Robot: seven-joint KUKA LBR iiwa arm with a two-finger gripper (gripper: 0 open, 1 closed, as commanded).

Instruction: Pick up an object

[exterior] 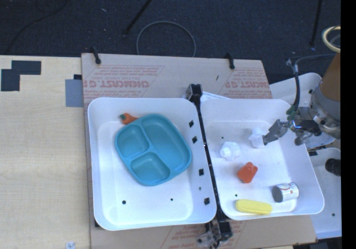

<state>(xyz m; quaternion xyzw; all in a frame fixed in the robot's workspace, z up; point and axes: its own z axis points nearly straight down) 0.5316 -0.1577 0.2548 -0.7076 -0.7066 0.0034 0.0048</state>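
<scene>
Gripper [287,133] above right bin's [303,114] right side, fingers spread apart, nothing between them, touching nothing. Small white object [256,137] just left of left fingertip. Below in bin: crumpled white piece [229,150], orange-red object [247,172], can [286,192], yellow corn [253,206].

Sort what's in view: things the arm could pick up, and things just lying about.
For the job:
- the hand, over the right bin
- crumpled white lump
- small white piece
- orange-red plastic block
- yellow corn cob toy
- small grey-and-white can

Lying about:
- blue divided plastic plate, left bin
- small orange item behind it
</scene>
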